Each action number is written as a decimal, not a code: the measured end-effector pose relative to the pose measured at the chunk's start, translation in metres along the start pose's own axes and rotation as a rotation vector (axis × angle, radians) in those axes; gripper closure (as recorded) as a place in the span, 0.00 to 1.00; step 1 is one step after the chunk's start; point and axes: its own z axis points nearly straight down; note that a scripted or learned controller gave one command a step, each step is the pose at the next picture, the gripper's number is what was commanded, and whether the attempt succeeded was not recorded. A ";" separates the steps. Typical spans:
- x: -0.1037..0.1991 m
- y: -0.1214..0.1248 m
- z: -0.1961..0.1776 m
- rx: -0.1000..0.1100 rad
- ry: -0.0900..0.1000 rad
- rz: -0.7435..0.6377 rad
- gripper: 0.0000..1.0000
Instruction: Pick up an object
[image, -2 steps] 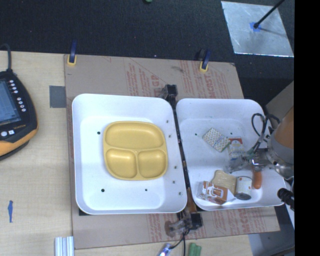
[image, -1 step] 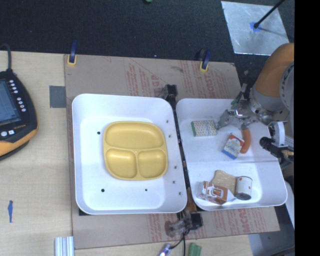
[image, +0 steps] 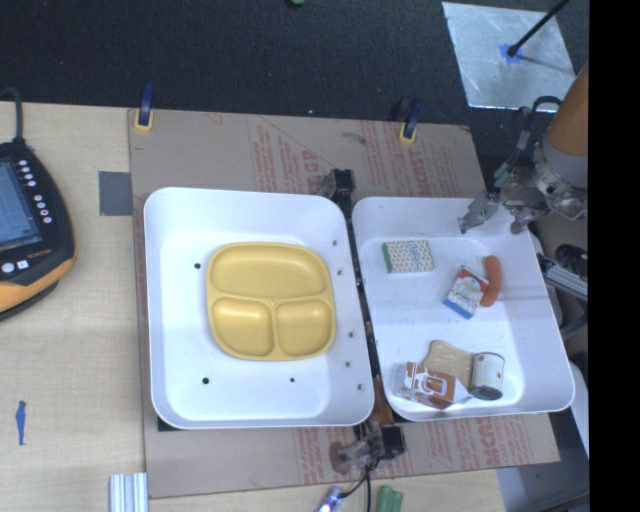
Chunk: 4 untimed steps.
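Pincer (image: 497, 213) hovering over the right bin's (image: 540, 395) far corner, fingers apparently spread, nothing between them. Nearest candidates: sausage (image: 489, 281) touching a small carton (image: 465, 293), mid-bin. Sausage probably light, smooth, prone to rolling; best pinched across its middle. Carton stiffer, flat-sided.

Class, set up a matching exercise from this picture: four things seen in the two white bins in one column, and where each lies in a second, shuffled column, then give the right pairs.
Things
1. yellow divided plate
2. sausage
3. green patterned packet
4. small tin can

Places
A. near corner of the right bin, lying on its side
B. middle of the left bin
C. far left part of the right bin
D. right bin, just right of the red and blue carton

Pairs: 1-B, 2-D, 3-C, 4-A
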 end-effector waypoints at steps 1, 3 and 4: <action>0.000 -0.060 0.058 0.005 0.000 -0.001 0.00; 0.000 -0.047 0.072 0.003 -0.001 -0.001 0.00; 0.000 -0.076 0.072 0.004 -0.001 -0.001 0.00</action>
